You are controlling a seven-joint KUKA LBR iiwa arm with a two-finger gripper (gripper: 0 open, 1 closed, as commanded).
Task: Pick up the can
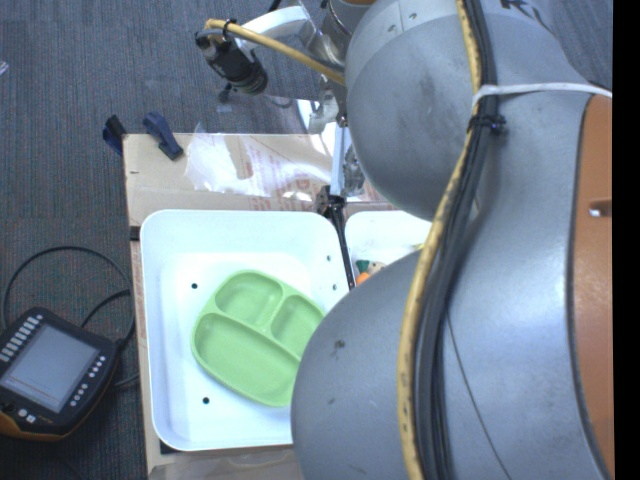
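**Desk:** What's on your feed?

**Operator:** My arm (520, 268), smooth grey rounded casings with a yellow cable (437, 268) strapped along it and a dark "K" legible up top, looms over the right bin (385, 233). A glossy light-green divided plate (255, 338) lies flat in the white left bin (160, 268).

**Desk:** The can? The gripper?

**Operator:** The arm covers most of that bin. I cannot tell where the can lies, which way it points, or whether the gripper is open or closed.
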